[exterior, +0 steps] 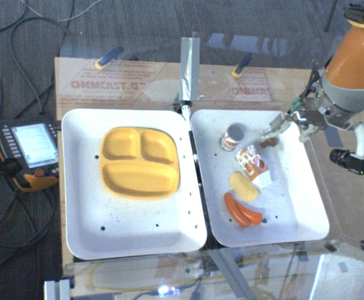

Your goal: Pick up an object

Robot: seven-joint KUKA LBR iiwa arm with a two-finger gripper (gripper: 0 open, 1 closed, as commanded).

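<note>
Cardboard-topped bench with two shallow white plastic bins (197, 186), and the grey two-finger gripper (276, 130) hovers spread and empty over the right one, near the small silver-topped can (232, 136), which could easily tip away.

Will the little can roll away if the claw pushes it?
Probably. The can looks round and lies tilted on the smooth bin floor, so a sideways push could send it rolling. It looks small, likely light. The carton sits just beside it and might stop it.
</note>
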